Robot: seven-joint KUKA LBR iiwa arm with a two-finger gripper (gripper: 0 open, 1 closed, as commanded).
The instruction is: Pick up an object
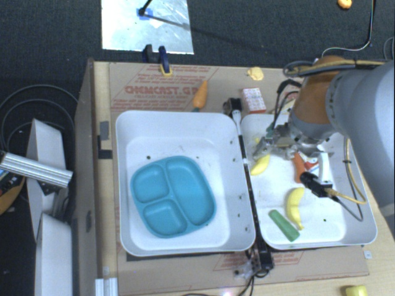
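- Camera view looks down at a slant on a counter [179, 82] bearing two shallow white bins side by side.
- The left bin [142, 128] holds a blue divided plate [173, 195] with three compartments, lying flat toward its lower left.
- The right bin [333, 227] holds several small things: a yellow piece [260, 164] near its left wall, a banana [295, 206] lower down, a green stick [283, 224] below and left of the banana, and an orange piece [299, 163] partly hidden by the arm.
- The grey arm [361, 113] with its orange band [311, 100] reaches in from the right over the upper part of the right bin.
- The end effector [274, 143] sits low at the bin's upper left, just beside the yellow piece; I cannot tell whether it is apart or together, or whether it touches anything.
- On the counter above the bins lie an orange carrot-like thing [200, 95] and a small red and white box [253, 100].
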